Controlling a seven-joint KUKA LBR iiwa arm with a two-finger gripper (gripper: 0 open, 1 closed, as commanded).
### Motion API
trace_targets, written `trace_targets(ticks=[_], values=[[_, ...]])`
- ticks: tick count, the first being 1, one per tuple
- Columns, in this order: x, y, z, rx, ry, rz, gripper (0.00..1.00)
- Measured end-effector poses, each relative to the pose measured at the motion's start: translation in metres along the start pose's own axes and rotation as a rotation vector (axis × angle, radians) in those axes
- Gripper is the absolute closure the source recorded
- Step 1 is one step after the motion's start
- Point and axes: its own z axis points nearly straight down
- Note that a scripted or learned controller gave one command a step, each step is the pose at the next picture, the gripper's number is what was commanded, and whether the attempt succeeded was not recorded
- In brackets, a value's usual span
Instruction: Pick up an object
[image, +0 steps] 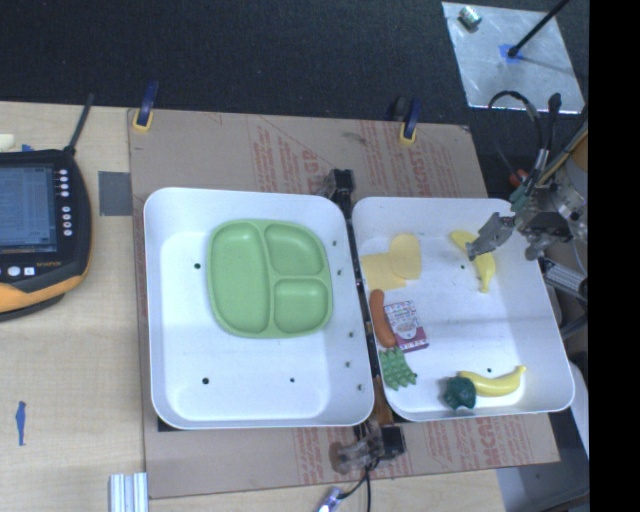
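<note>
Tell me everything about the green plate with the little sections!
The light green divided plate looks like smooth plastic, a rounded square with three compartments: one long one on the left and two smaller ones stacked on the right. Raised ridges separate them. All three compartments look bare. It lies flat, face up, turned slightly askew, in the upper middle of the left shallow white bin, resting on the bin's floor. Nothing else touches it.

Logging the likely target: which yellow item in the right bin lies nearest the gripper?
The small yellow piece near the bin's upper right lies just below the gripper. The banana sits at the bottom edge; the pale yellow slices lie further left.
</note>
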Motion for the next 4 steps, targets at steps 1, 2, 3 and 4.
trace_targets(ticks=[1,2,3,4], values=[[-0.02,0.039,0.166,0.002,-0.001,-0.001,0.0],[-0.047,0.088,0.165,0.028,0.021,0.001,0.0],[-0.048,0.088,0.164,0.028,0.02,-0.001,0.0],[-0.053,-0.009,0.165,0.001,0.0,0.0,0.0]])
